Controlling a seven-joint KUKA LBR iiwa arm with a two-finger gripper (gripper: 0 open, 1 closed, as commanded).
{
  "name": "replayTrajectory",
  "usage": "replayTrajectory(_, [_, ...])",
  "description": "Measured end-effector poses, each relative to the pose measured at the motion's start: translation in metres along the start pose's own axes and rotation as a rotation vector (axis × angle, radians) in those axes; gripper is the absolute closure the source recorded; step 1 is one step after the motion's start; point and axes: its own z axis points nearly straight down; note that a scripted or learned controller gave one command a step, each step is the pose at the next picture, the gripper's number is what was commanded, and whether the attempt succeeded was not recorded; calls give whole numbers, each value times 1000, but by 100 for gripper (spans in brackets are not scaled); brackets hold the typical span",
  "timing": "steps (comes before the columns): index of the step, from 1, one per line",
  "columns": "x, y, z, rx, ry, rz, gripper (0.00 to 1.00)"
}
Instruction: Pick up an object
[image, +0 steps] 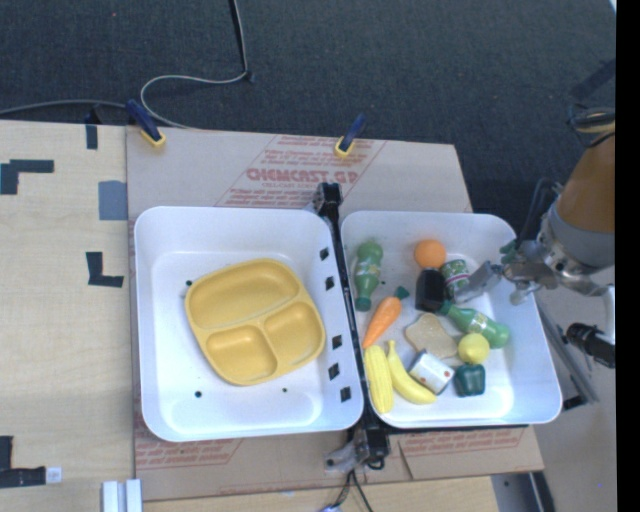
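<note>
At the right of the frame the gripper (497, 272) hovers over the right bin (530, 385), fingers spread apart and holding nothing, just beside a small can (457, 275).

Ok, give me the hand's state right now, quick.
Hand: over the right bin, beside the small can; open or closed cannot be told, nothing seen held.

Grey rounded robot arm (585, 235) with a broad orange band above the wrist. Ends in a grey metal two-finger gripper (500, 272).
</note>
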Motion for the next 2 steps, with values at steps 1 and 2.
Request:
replayTrajectory(1, [-7, -43, 116, -5, -1, 0, 0])
replayTrajectory(2, [-6, -40, 104, -11, -1, 1, 100])
